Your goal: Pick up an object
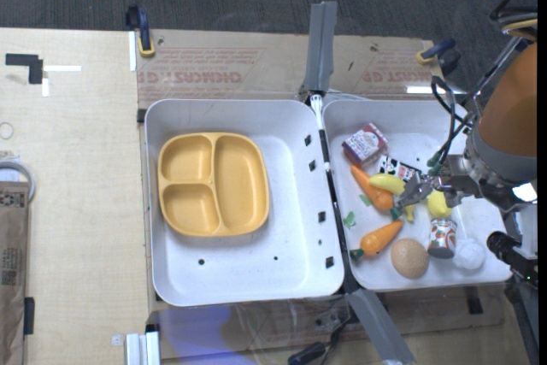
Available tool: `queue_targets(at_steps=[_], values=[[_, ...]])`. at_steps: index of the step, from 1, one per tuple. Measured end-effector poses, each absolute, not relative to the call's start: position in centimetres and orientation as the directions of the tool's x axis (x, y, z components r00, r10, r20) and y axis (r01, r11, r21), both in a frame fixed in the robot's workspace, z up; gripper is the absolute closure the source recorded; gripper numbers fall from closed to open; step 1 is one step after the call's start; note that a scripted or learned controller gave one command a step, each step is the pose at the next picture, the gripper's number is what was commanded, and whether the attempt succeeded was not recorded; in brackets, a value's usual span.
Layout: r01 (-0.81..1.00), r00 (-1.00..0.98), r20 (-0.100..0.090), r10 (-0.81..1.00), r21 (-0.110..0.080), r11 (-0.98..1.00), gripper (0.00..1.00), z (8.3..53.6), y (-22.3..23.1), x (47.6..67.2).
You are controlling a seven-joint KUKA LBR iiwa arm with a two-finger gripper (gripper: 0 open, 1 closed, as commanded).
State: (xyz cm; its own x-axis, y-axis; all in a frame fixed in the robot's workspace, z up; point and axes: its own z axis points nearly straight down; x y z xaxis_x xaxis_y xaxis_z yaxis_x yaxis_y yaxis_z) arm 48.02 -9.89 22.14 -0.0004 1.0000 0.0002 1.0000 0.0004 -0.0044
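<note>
The right bin (489, 273) holds a small pile of toy food. My gripper (416, 190) reaches in from the right and sits low over the middle of the pile. It is right beside a yellow banana (386, 182) and an orange carrot (373, 189). A yellow lemon (438, 203) lies just right of the gripper, partly under the wrist. Nothing can be seen held. A second carrot (379, 237), a tan egg-shaped ball (409, 257), a small can (442, 237) and a red packet (365, 144) lie around it.
The left bin (256, 269) holds a yellow divided plate (214, 184). A white lumpy object (468, 253) sits in the right bin's front right corner. A grey divider post (320, 47) stands between the bins at the back. Cables hang near the arm at the right.
</note>
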Motion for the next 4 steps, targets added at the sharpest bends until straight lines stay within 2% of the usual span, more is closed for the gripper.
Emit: queue_targets(at_steps=[1, 2, 3, 4], values=[[0.999, 0.037, 0.000, 0.999, -0.004, -0.037, 0.00, 16.4, -16.9, 54.3], [0.998, 0.067, 0.000, 0.998, -0.005, -0.067, 0.00, 9.1, -9.2, 52.6], [0.997, 0.071, 0.001, 0.997, -0.008, -0.071, 1.00, 9.9, -9.3, 52.5], [0.996, -0.094, 0.000, 0.996, -0.003, 0.094, 1.00, 19.1, -5.3, 55.3]])
